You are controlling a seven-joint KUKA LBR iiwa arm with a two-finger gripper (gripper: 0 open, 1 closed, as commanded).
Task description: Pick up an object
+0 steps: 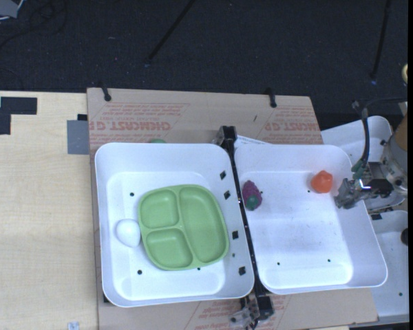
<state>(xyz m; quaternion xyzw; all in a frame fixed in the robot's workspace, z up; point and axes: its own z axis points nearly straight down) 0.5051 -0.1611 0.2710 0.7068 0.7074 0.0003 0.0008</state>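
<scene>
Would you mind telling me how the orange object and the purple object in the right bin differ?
The orange object is bright orange and rounded; the purple object is dark purple with a touch of green. The orange object sits near the bin's right wall, close to the gripper; the purple object lies by the left wall, next to the divider. Both are small and rest on the floor of the right bin.

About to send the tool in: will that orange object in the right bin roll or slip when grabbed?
The orange object looks rounded and small, so it may roll if nudged. It sits near the right bin's wall, which could stop it. Its surface looks smooth, possibly slippery; hardness is unclear.
</scene>
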